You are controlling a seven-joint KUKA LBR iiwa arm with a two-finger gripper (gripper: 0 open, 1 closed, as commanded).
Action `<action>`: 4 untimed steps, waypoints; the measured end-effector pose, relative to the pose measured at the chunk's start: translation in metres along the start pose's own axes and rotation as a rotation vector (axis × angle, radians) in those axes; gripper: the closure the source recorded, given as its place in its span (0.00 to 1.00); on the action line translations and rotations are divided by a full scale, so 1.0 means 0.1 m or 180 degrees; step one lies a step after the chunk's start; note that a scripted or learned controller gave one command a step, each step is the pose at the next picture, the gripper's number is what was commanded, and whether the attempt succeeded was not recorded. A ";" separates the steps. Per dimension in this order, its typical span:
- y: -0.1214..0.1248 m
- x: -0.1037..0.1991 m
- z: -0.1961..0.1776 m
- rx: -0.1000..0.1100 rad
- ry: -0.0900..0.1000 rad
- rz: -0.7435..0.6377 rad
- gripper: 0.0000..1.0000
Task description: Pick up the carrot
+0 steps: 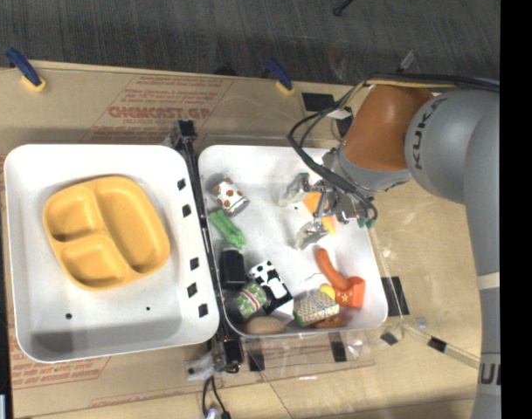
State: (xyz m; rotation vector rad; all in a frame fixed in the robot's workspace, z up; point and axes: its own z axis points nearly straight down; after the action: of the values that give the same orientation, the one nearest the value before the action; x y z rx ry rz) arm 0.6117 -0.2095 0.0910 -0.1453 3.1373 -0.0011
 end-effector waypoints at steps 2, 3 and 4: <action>0.03 -0.04 -0.13 0.0007 -0.0022 -0.0035 0.00; 0.04 -0.06 -0.25 0.0014 -0.0039 -0.0057 1.00; 0.04 -0.06 -0.25 0.0014 -0.0038 -0.0062 0.00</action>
State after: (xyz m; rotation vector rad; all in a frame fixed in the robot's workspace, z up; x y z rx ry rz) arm 0.6176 -0.2045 0.1155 -0.1751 3.1236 -0.0070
